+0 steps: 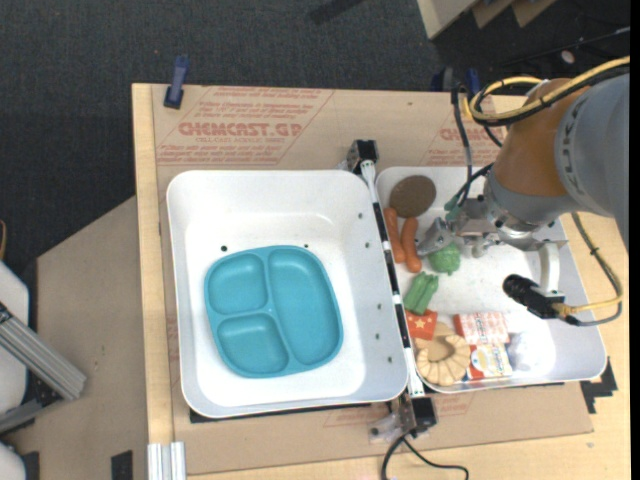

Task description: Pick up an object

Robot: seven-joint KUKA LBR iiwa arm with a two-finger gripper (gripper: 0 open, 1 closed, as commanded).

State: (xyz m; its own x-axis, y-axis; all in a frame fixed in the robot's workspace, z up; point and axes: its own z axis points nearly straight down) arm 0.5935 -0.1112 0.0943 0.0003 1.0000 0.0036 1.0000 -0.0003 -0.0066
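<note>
Looks like the approach step of the pick: nothing lifted yet, as far as can be judged. Reaches in from 3 o'clock with the grey arm (pixel 590 158), placing the gripper (pixel 447 236) low over the right bin (pixel 585 353), toward that bin's 10 o'clock area. Cannot tell whether the gripper is released or clenched; shows nothing plainly held.

Likely target: the small green lump (pixel 446 261), just below the gripper at its 6 o'clock, near or touching it. Crowded around it: an orange carrot (pixel 407 240) at 9 o'clock, a brown round piece (pixel 413 194) at 11 o'clock, a long green vegetable (pixel 421 292) at 7 o'clock. Further toward 6 o'clock, a red piece (pixel 424 325), a tan pastry (pixel 446 359) and a red-and-white packet (pixel 486 341).

Calls next for a straight descent centred on one item only, a firm close, then a clean lift clear of the carrot and the bin wall.
</note>
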